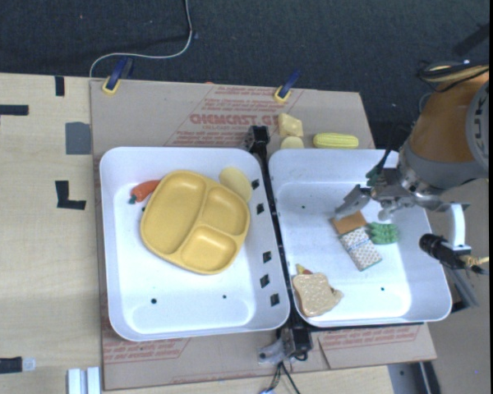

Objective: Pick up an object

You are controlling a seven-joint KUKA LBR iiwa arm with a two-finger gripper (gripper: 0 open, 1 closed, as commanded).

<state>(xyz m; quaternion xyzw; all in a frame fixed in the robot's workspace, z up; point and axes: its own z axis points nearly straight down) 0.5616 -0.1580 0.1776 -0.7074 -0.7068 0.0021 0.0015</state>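
My gripper point(368, 206) hangs over the right bin point(312, 179), its fingers spread open just above a small orange-brown block point(351, 222). Directly below that block lies a checkered white packet point(362, 249), and a green leafy toy point(384, 234) sits to its right. A slice of toast point(315, 294) rests at the bin's front left corner. Nothing is between the fingers.
The left bin point(123, 302) holds a yellow divided plate point(195, 222), an orange carrot point(145, 190) and a pale yellow lemon-like piece point(236, 181). Behind the bins on the cardboard lie a yellow corn cob point(335, 141) and a small yellow piece point(290, 125).
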